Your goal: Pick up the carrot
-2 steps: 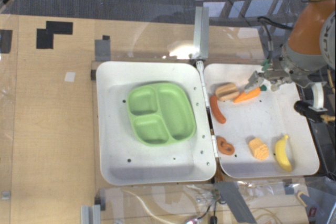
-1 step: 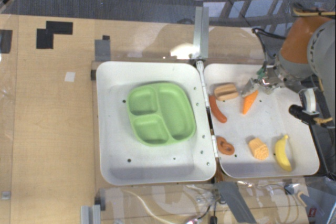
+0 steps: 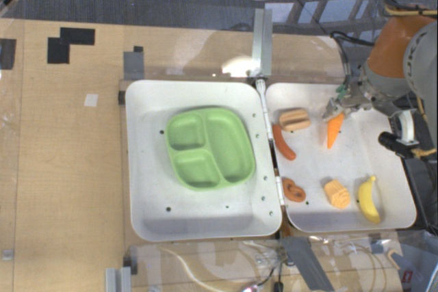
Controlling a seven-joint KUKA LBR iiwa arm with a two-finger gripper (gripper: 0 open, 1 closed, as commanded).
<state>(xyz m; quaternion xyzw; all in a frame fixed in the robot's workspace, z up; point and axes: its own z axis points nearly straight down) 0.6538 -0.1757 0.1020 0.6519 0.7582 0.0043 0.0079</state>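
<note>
Bench: you are looking down on a pale wooden bench (image 3: pixel 61 167) with grey carpet beyond its far edge and a black cable trailing across that carpet.
Left bin: your left white bin (image 3: pixel 147 212) holds one thing, a green divided plate (image 3: pixel 209 147) with three compartments, sitting about mid-bin.
Right bin: your right white bin (image 3: pixel 390 215) touches the left one along a shared metal divider and holds all the toy food.
Arm: the grey arm with its orange band (image 3: pixel 404 55) reaches in from the right, over the right bin's far right corner.
Gripper: the gripper (image 3: pixel 340 106) sits just at the carrot's top end; you cannot tell from this view whether it is spread or pinched on anything.
Carrot: your target, the carrot (image 3: pixel 333 130), lies in the far half of the right bin, its thick end nearest the gripper and its tip pointing toward you.
Banana: the yellow banana (image 3: pixel 369 200) lies near the right bin's near right corner.
Sausage: the red sausage (image 3: pixel 283 143) lies along the divider side.
Bread roll: the tan bread roll (image 3: pixel 294 120) sits just beside the sausage's far end.
Orange block: a ridged orange piece (image 3: pixel 337 193) rests left of the banana.
Pretzel: a small brown pretzel (image 3: pixel 294 190) lies near the divider, at the near side.
</note>
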